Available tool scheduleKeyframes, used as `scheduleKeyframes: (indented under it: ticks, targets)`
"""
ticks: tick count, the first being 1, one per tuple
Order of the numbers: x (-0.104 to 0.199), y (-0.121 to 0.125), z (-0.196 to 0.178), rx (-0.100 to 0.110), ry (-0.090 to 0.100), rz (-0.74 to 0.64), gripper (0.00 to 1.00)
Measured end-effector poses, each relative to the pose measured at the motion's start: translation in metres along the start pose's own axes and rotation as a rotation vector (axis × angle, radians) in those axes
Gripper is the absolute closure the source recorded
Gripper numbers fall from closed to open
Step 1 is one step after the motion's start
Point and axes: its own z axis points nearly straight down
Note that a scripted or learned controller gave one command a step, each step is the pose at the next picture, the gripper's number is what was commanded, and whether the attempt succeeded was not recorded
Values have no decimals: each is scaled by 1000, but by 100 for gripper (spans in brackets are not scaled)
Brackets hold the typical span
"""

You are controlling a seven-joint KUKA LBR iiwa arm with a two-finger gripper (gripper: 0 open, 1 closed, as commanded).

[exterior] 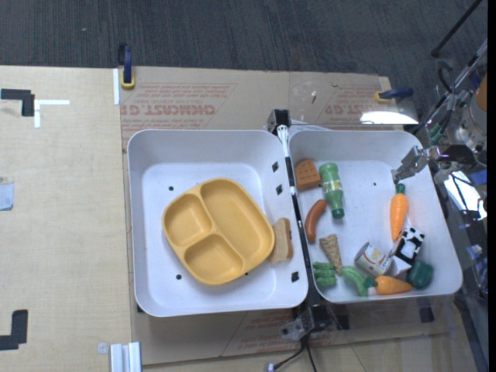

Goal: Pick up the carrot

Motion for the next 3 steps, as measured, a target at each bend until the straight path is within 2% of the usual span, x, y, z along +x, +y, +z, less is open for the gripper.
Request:
scheduleKeyframes:
  ticks: [1, 2, 3]
  targets:
    - [-21, -5, 111, 0, 1, -49, 0]
    - [-36, 18, 172, 2, 6, -8, 0]
    - [-37, 19, 162, -1, 3, -5, 100]
